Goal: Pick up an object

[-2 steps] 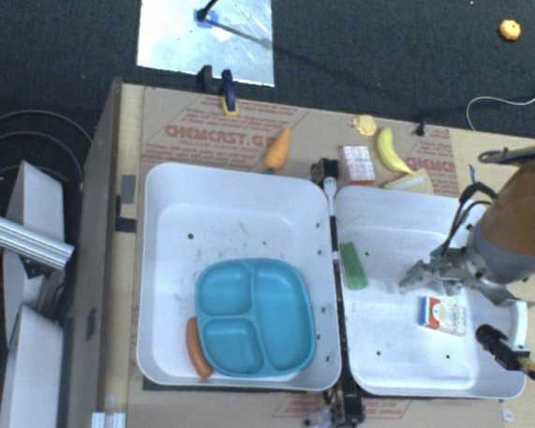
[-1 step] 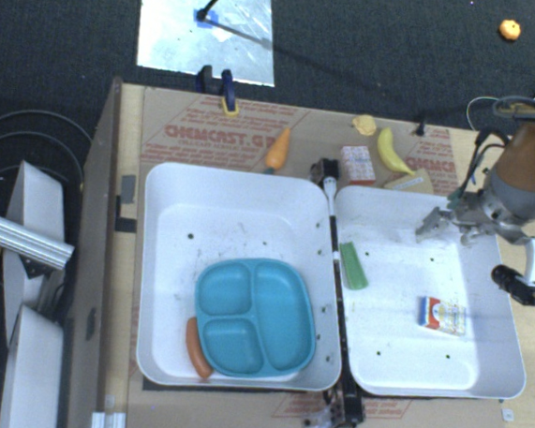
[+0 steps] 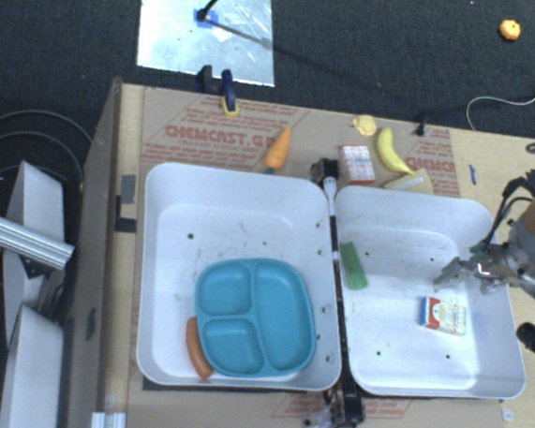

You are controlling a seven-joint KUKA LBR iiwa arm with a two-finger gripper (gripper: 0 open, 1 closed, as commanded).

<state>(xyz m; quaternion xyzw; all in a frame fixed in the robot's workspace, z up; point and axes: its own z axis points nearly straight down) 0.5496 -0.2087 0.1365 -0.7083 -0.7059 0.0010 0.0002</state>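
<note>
A: Notes from the bench side. Two white bins. The left bin (image 3: 170, 199) holds a blue divided plate (image 3: 254, 317) with an orange sausage-shaped piece (image 3: 197, 347) lying just beside its near left edge.

B: And the right bin (image 3: 408, 217)?

A: A green block (image 3: 353, 266) against its left wall, and a small white carton with blue and red print (image 3: 442, 315) toward the right side. The gripper (image 3: 464, 272) sits over that bin's right part, just on the far side of the carton, arm reaching in from the right.

B: Holding anything?

A: Nothing between the fingers that I can see. They look spread, pointing left, with bare bin floor under them. The carton lies apart from them, flat on the floor.

B: So which step?

A: My read: approach. Nothing is lifted, and the carton is the closest candidate.

B: What does the next move need?

A: Judging from here, a short shift toward the near side to centre over the carton, the fingers turned to straddle its narrow width, then a straight descent before closing. The carton lies flat and low, so the tips would have to reach nearly to the floor or they may slide over it.

B: Anything outside the bins?

A: A banana (image 3: 390, 151), a carrot (image 3: 277, 149) and a small box (image 3: 357, 163) on the cardboard along the far edge. Out of play, I'd guess.
</note>
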